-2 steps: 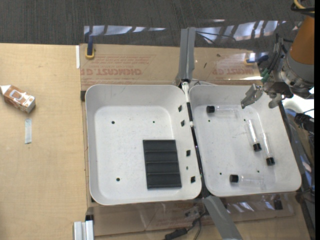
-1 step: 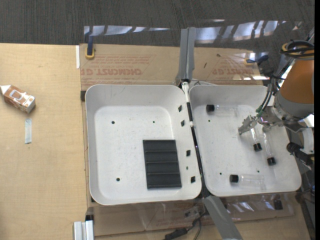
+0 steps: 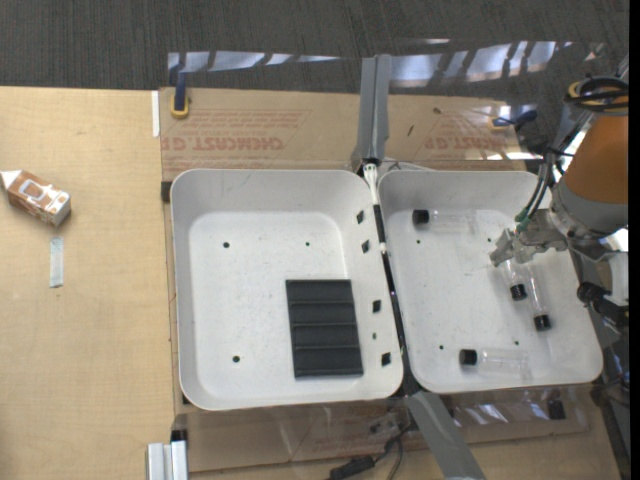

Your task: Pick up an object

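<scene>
A black ridged rectangular block [image 3: 323, 328] lies flat in the left bin [image 3: 200, 298], toward its front right. In the right bin [image 3: 440, 368] lie several small clear tubes with black caps: one at the back left [image 3: 421, 216], two near the right side [image 3: 518, 290] [image 3: 541, 320], and one at the front [image 3: 468, 358]. My gripper [image 3: 510, 250] is low over the right part of the right bin, just above and behind the capped tube near the right side. The arm with its orange band [image 3: 603, 163] comes in from the right.
A small orange-and-white box [image 3: 38, 198] and a pale strip [image 3: 56, 263] lie on the wooden bench to the left of the bins. Printed cardboard [image 3: 260, 133] lies behind the bins, and a grey post [image 3: 375, 108] rises between them.
</scene>
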